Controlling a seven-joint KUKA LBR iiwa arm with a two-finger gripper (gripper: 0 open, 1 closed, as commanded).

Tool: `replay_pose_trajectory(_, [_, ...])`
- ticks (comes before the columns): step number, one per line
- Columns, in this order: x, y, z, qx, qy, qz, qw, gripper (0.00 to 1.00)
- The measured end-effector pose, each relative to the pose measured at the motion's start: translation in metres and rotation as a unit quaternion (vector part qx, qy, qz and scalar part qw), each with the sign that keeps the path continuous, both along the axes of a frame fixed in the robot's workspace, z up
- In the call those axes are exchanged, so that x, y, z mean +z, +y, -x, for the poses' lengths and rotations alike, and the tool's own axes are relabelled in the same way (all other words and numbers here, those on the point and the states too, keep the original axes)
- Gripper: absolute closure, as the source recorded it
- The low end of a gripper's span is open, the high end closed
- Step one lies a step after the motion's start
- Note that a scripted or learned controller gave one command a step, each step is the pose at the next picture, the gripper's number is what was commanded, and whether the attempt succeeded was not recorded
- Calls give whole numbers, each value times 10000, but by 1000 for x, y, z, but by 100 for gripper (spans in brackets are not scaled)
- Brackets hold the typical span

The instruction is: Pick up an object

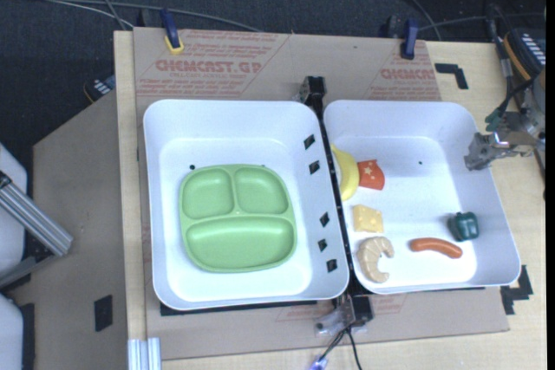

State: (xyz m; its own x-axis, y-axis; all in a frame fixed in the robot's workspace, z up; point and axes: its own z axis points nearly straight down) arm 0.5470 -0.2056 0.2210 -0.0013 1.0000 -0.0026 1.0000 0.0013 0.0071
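Observation:
The right bin (408, 126) holds several toy foods. A yellow piece (347, 173) lies against its left wall with a red piece (370, 175) beside it. Below them sit a pale yellow cheese wedge (368, 219) and a beige croissant-like piece (375, 258). An orange-red sausage (435, 247) and a small dark green piece (464, 226) lie toward the bin's right side. My gripper (487, 149) hangs at the right rim of this bin, well above the green piece and apart from all the foods.
The left bin (165, 134) carries a green divided plate (237, 217). A black divider (325, 186) runs between the bins. Clamps (173, 35) hold the cardboard at the back, and cables lie on the dark floor beyond.

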Motion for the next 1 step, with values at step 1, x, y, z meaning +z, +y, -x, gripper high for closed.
replay_pose_trajectory(1, [2, 64, -11, 31, 32, -27, 10000, 100])
